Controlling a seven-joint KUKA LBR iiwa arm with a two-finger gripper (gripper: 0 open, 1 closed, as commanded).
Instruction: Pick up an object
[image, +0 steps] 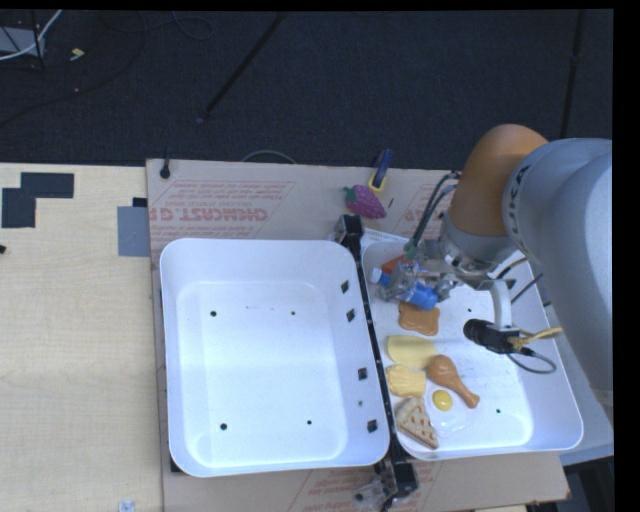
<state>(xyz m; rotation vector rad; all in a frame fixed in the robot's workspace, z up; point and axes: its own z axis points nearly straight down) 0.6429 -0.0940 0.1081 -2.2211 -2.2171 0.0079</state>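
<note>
Toys clustered in right bin (560, 425): cookie (419, 319), cheese (410, 350), drumstick (452, 378), egg (441, 401). Gripper (412, 283) low at bin's far end, just above cookie; finger state unclear. Risk: crowded pieces, could nudge neighbours or close on nothing.

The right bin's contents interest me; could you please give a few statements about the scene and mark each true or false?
1. A toy drumstick lies in the right bin. True.
2. The fried egg lies in the left bin. False: it is in the right bin.
3. The end effector hangs over the right bin's far end. True.
4. The purple toy lies inside the right bin. False: it sits on the cardboard beyond the bins.
</note>
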